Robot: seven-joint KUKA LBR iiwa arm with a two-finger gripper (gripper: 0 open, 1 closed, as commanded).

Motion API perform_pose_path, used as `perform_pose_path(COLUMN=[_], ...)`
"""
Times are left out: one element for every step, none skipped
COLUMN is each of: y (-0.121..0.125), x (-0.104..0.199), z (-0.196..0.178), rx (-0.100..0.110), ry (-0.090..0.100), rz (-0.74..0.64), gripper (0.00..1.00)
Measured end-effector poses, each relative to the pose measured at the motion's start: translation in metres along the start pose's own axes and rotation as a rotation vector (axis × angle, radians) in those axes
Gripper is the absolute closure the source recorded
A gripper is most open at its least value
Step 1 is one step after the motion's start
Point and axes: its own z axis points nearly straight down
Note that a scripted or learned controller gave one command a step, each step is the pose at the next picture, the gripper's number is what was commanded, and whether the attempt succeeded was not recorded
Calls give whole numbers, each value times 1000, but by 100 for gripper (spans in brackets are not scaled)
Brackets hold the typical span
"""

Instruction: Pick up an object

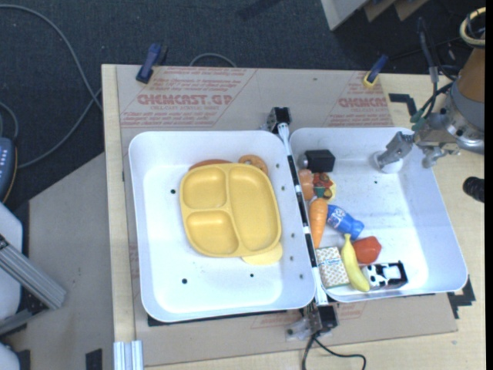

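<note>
Hand [400, 151] hangs over the upper right part of the right bin [431, 230], arm entering from the right, cut off by the frame edge. Cannot tell how the hand is set at this scale; nothing is seen in it.

Objects sit along the right bin's left side, well apart from the hand: black block [319, 160] at top, orange carrot [317, 219] below it, blue can [343, 222] just beside the carrot, yellow banana [353, 267], red piece [368, 248] touching the banana, patterned box [330, 267], black-and-white item [385, 275] near the bottom rim. Small coloured bits above the carrot are too jumbled to name.

Left bin [154, 237] holds a yellow divided tray [229, 210]; brown and yellow things stick out from under it, mostly hidden. Both bins rest on the counter [123, 129].
</note>
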Motion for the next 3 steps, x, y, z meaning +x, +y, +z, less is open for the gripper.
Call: perform_pose_path(y=[-39, -86, -110], x=[23, 35, 54], z=[45, 100, 140], rx=[2, 2, -3], ry=[1, 1, 1], rz=[1, 1, 1], gripper=[0, 0, 0])
